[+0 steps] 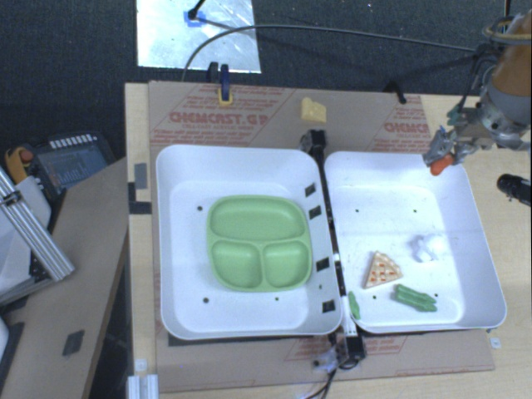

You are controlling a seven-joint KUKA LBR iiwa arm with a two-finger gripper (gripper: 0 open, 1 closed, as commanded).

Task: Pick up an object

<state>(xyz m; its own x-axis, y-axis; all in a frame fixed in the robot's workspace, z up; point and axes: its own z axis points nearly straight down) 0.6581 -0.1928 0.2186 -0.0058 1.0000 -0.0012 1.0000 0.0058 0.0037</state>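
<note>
In the right bin (465,223) we see three loose things near its front. A triangular pizza slice (382,269), orange with a pale crust edge, lies flat. Just in front of it to the right lies a green bean pod (415,298), set at a slant. A small white crumpled object (426,248) sits behind them, apart from both.

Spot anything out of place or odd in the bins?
One thing: a small green piece lies on the divider between the two bins, outside both. The pizza slice toy, green bean pod and white object sit in the right bin; the green divided plate lies flat.
</note>
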